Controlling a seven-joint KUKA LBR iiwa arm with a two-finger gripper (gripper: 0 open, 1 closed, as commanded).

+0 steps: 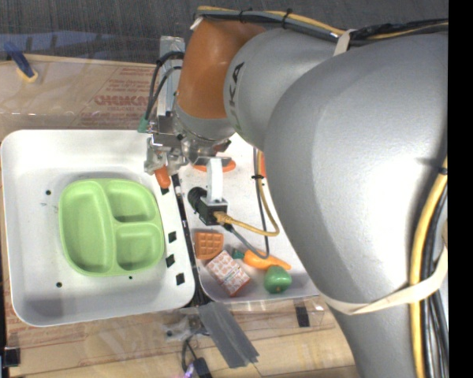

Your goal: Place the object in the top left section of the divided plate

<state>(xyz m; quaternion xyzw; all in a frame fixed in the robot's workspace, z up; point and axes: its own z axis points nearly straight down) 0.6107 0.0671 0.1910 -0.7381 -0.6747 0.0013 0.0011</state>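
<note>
So the tool (pixel 167 170) is hanging right over the divider between the two bins, and there's a small orange bit (pixel 164 179) at its tip that could be the object, but honestly I can't tell if the fingers are clamped on it or just sitting near it; the wrist blocks too much. The green plate (pixel 110 227) sits in the left bin (pixel 24 211), tool near its upper right corner; the right bin (pixel 299 290) has the leftovers: a waffle (pixel 208 243), a printed box (pixel 228 273), a carrot (pixel 260 261) and a green pepper-ish thing (pixel 277 278). Biggest worry I'd guess: if the grip is weak or one-sided, the piece slips off over the rim and lands on the bin floor or back with the toys; second, the target section is across the plate, so releasing early drops it in the wrong compartment; third, those low ridges won't stop a bounce if it's let go from too high; the dangling yellow cable (pixel 256 231) could also snag stuff.
</note>
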